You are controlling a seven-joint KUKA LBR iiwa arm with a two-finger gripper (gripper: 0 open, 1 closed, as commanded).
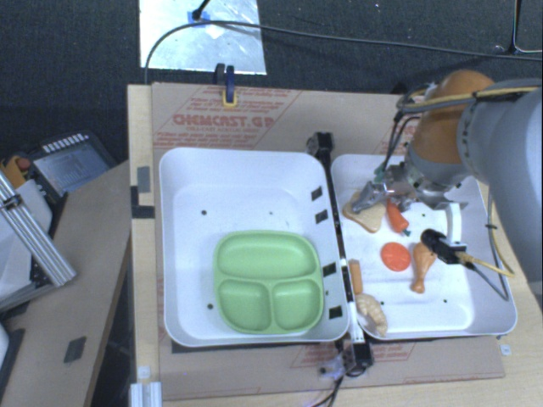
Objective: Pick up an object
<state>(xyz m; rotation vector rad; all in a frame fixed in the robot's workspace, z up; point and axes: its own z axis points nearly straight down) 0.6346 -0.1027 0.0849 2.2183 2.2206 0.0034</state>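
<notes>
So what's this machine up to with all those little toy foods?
A grey robot arm with an orange band reaches into the right white bin, trying to pick something up. Its gripper hangs low over a tan bread-slice toy and an orange carrot-like piece; nothing is clearly lifted yet. Nearby lie a red-orange round slice, a brown drumstick toy and a pale shrimp-like piece. The left white bin holds a green divided plate.

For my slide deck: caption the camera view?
Gripper over toast among toy foods in right bin; green tray in left bin.
</notes>
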